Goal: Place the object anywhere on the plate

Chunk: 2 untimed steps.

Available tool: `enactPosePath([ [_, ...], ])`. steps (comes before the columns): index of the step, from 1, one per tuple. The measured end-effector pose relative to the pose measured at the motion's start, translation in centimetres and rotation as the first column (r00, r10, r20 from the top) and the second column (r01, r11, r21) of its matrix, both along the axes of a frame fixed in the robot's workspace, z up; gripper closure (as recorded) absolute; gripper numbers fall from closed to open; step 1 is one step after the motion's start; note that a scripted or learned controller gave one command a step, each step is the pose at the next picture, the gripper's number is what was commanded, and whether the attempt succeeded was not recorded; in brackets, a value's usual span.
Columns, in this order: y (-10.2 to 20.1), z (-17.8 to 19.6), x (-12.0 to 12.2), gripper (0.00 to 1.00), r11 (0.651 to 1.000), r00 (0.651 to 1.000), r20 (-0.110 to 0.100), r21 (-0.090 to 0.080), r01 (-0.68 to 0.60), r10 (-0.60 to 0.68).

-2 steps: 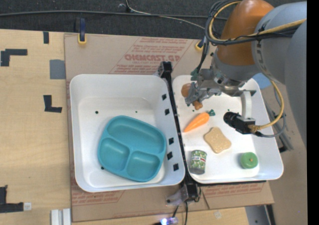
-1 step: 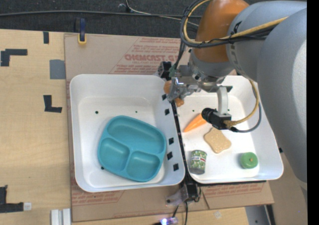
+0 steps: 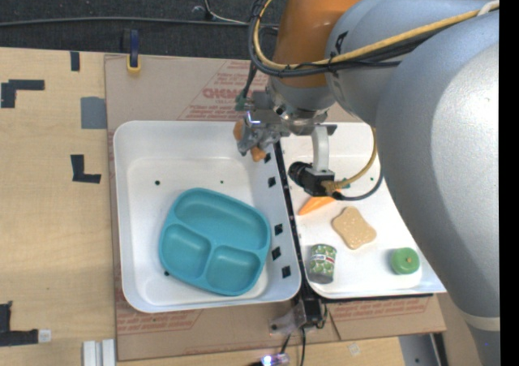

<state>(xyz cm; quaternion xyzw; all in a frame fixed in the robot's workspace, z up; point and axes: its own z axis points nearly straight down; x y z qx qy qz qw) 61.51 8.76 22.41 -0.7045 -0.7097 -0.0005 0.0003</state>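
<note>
- The grey arm (image 3: 422, 113) is reaching in over the right bin (image 3: 381, 279), its orange band (image 3: 312, 11) sitting well above and beyond the plate.
- The left bin (image 3: 134, 194) is holding the blue plate (image 3: 215, 241), a three-compartment tray lying near that bin's front, with nothing on it.
- The gripper (image 3: 258, 139) is hanging beyond the plate's far right corner, over the rim between the bins; something small and orange (image 3: 259, 153) is showing at its tip, apparently the object, though I cannot tell whether it is truly pinched or how the tool is set.
- Right of the plate, an orange wedge (image 3: 316, 204), a slice of bread (image 3: 353, 228), a small can (image 3: 322, 262) and a green piece (image 3: 405, 260) are lying in the right bin.
- Judging by this, the carry step is in hand; the next move is calling for travel toward the plate, then lowering and release.
- The wrist is masking the tool's tip, and the orange piece is too small to identify.
</note>
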Motion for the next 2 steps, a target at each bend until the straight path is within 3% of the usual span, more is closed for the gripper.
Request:
enactPosePath([
  [1, 3.01, -0.23, 1.19, 1.00, 1.000, 1.000, -0.001, -0.001, 0.004, -0.004],
  [2, 2.90, -0.22, 1.14, 0.00, 1.000, 1.000, -0.002, -0.002, 0.005, -0.005],
])
